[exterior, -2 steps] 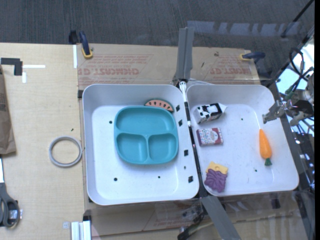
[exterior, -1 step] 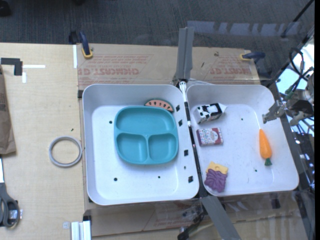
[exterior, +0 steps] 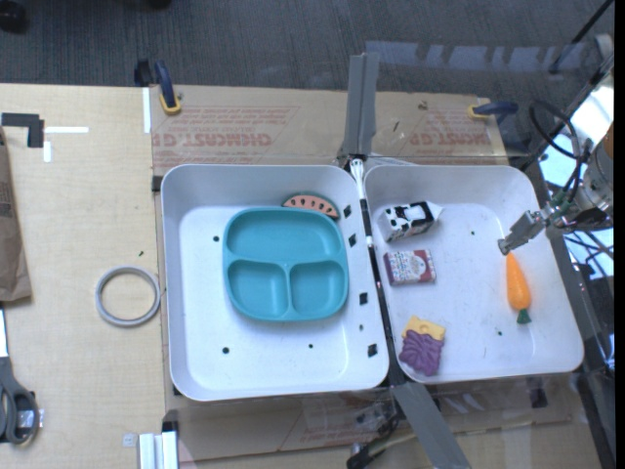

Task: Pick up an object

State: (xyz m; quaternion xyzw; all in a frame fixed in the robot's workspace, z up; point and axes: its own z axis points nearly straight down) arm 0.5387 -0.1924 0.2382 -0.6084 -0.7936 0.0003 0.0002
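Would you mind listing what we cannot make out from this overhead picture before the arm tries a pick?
- Gripper: too small and blurred in the camera view to tell its state.
- Red slice-shaped toy: its lower part is hidden behind the teal divided plate.
- Small red printed packet: label too small to read.
- Black-handled scissors: cut off by the left edge.

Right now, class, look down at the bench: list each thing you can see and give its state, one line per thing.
Teal divided plate: upright, in the left bin.
Watermelon slice: flat, tucked behind the plate.
Cow-print carton: on its side.
Red packet: flat.
Purple grapes: on a yellow piece.
Carrot: lying free.
Pincer: above the carrot.
Tape ring: flat on the bench.
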